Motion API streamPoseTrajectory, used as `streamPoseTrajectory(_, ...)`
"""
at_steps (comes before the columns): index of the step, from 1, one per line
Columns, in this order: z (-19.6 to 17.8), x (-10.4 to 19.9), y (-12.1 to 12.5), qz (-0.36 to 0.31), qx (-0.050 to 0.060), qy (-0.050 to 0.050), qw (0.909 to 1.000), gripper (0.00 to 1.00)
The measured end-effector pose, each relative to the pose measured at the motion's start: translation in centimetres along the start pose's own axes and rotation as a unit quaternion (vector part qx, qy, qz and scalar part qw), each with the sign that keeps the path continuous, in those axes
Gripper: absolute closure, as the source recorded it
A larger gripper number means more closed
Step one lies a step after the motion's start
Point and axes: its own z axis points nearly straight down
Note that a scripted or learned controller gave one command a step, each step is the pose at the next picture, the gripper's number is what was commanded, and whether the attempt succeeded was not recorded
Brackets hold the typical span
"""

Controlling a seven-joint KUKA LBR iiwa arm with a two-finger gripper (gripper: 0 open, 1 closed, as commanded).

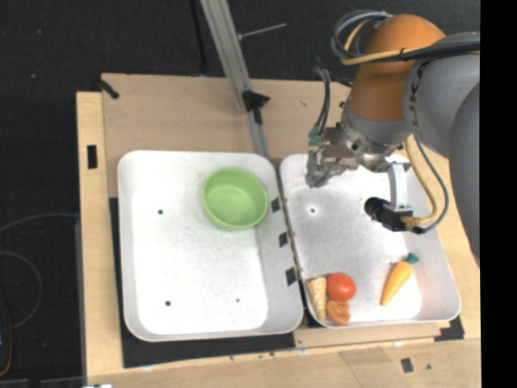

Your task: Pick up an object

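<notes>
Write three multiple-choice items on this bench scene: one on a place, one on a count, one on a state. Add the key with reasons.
1. Where is the green bowl?
A. left bin
B. right bin
C. on the bare bench

2. How many carrots lie in the right bin?
A. none
B. one
C. three

3. How does the bowl stand?
A. upside down
B. on its side
C. upright, opening up

Key:
1 A, it sits in the left bin, at its far side.
2 B, one carrot, beside the tomato.
3 C, its hollow faces the camera.
</notes>
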Motion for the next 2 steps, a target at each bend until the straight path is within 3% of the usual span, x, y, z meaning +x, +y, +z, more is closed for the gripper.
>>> streamPoseTrajectory(2, -1.3, 9.6, -1.5, 0.0, 0.0, 0.001, 1.0, 1.0)
